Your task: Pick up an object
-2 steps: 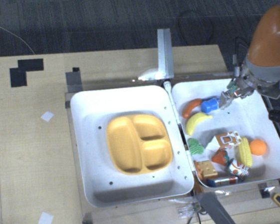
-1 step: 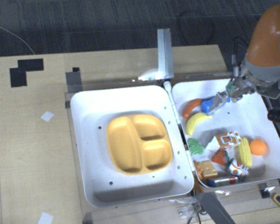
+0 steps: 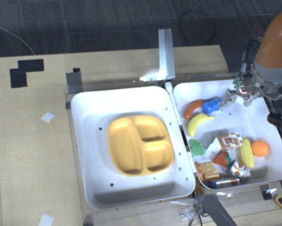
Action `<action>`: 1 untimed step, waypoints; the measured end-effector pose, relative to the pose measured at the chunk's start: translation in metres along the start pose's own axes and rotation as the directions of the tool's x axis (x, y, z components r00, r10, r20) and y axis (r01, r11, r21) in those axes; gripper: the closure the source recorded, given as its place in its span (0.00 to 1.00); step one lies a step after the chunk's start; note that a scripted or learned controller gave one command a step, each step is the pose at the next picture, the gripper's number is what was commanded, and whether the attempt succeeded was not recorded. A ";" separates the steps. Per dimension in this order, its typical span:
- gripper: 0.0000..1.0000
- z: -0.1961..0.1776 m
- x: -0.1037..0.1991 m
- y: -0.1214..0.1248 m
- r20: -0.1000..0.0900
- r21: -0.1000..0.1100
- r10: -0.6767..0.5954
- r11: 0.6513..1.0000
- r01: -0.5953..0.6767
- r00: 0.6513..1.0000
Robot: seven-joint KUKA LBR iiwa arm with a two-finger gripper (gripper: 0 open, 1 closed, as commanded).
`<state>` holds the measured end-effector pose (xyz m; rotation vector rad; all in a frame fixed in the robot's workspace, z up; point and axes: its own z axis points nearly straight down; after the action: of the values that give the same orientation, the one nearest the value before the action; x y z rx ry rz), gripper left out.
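Observation:
The right bin holds several small toys. A blue piece lies next to a red-orange piece near the bin's back left, with a yellow banana just in front of them. My gripper hangs over the back of this bin, just right of the blue piece. Its two silver fingers stand apart, open, with only white bin floor between them. The left fingertip is close to the blue piece; I cannot tell if they touch.
Toward the right bin's front lie a green piece, a white-and-orange toy, a corn cob, an orange ball, and a brown block. In the left bin sits a yellow divided plate.

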<state>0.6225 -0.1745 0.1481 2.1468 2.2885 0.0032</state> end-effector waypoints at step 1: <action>0.00 0.061 0.021 -0.002 -0.001 -0.003 0.202 0.979 -0.202 0.979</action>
<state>0.6197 -0.1542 0.0872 2.3671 2.0568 0.0077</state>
